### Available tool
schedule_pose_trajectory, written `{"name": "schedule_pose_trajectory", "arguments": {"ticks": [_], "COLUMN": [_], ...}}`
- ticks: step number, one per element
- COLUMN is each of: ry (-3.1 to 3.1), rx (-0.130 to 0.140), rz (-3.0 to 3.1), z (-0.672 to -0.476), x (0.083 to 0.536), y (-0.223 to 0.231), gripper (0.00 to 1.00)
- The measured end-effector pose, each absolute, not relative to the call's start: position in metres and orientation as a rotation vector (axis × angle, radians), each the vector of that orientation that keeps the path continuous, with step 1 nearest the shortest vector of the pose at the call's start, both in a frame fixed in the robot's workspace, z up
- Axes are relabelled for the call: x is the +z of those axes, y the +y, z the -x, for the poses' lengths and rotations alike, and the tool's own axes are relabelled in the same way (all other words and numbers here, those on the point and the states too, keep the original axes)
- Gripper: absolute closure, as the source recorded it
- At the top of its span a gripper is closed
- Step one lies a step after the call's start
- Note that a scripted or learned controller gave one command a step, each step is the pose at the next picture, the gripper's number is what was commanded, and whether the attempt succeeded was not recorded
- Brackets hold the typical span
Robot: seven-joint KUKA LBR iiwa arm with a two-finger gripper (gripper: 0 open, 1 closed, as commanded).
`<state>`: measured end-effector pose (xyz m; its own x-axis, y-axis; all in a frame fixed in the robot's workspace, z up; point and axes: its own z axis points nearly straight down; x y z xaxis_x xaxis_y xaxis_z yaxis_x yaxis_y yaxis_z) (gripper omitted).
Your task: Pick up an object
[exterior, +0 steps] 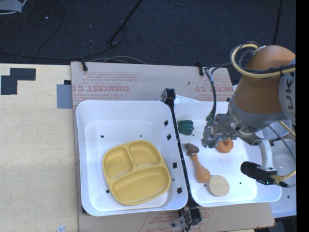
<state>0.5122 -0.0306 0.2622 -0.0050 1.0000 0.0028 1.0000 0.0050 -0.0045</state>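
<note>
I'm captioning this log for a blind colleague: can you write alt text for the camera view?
The arm's hand hangs low over the right bin, beside an orange ball, with a green block, a tan disc and an orange club-shaped toy nearby. The left bin holds a yellow divided tray.

A grey arm (263,88) with an orange band reaches in from the right over two shallow white bins on a surface (34,149). Its claw (212,135) hangs low in the right bin (236,197), just beside an orange round object (224,145). Near it lie a green object (186,126), a small grey-brown piece (191,149), an orange club-shaped item (200,170) and a pale round disc (218,185). The left bin (91,129) carries a yellow divided tray (136,172).
</note>
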Motion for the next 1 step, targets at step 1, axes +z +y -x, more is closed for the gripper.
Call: {"name": "schedule_pose_trajectory", "arguments": {"ticks": [1], "ry": [-2.224], "rx": [0.003], "rz": [2.212], "z": [-0.5177], "x": [0.2590], "y": [0.0266], "gripper": [1.00]}}
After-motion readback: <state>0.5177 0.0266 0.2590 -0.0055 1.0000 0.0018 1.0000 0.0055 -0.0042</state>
